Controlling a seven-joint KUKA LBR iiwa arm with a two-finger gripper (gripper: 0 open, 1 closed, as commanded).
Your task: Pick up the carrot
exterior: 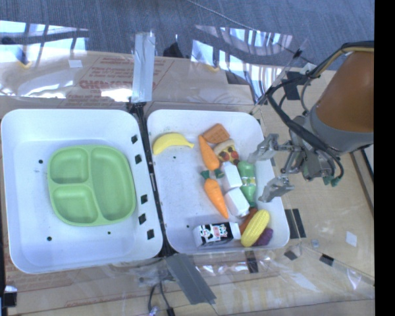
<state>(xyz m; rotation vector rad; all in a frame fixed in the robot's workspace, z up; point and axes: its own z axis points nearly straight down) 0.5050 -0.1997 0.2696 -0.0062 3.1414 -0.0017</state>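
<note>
Two orange carrots lie in the right bin (184, 236): one (209, 153) near its upper middle, another (216, 197) lower down, pointing toward the bin's front. My gripper (270, 168) hovers over the bin's right rim, to the right of both carrots, open with its two fingers spread and nothing between them. The arm's orange band (347, 91) sits at the far right.
Around the carrots lie a yellow banana (172, 141), a waffle-like piece (215, 133), a green bottle (247, 178), white blocks (236, 200), a corn cob (255, 227) and a milk carton (218, 233). The left bin (26, 249) holds a green divided plate (91, 184).
</note>
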